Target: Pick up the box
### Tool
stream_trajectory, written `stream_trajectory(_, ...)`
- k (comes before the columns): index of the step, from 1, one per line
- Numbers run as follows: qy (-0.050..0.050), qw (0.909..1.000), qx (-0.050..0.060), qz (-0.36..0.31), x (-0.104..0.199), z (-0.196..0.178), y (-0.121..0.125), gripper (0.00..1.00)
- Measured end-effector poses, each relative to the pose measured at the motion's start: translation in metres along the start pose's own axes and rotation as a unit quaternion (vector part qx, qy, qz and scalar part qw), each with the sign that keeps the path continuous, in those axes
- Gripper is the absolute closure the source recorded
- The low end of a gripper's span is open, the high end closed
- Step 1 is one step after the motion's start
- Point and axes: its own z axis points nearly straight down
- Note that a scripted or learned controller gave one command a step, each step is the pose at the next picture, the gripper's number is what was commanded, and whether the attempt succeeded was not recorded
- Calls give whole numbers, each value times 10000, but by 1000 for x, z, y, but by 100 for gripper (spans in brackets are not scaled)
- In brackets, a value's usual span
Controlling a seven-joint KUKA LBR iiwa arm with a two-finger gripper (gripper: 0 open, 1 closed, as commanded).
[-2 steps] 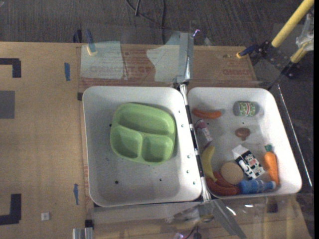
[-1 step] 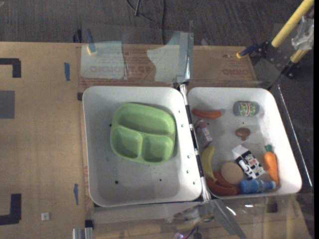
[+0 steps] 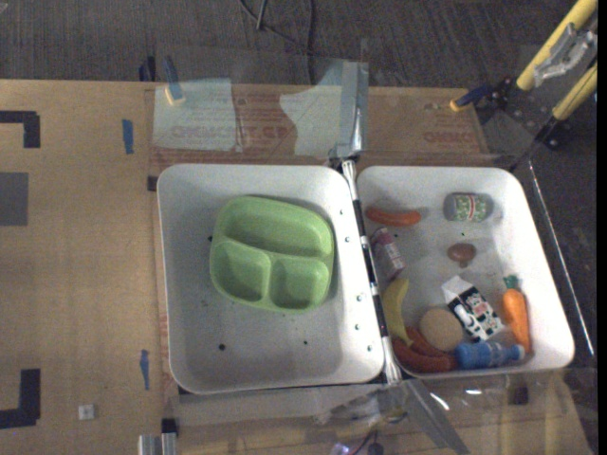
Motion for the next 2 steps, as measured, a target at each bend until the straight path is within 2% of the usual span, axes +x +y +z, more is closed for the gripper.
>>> stream_trajectory(1, -12, 10000, 0, -30, 4, -8, 2, 100)
stream_trajectory(2, -24, 10000, 2, -61, 7, -16, 4, 100)
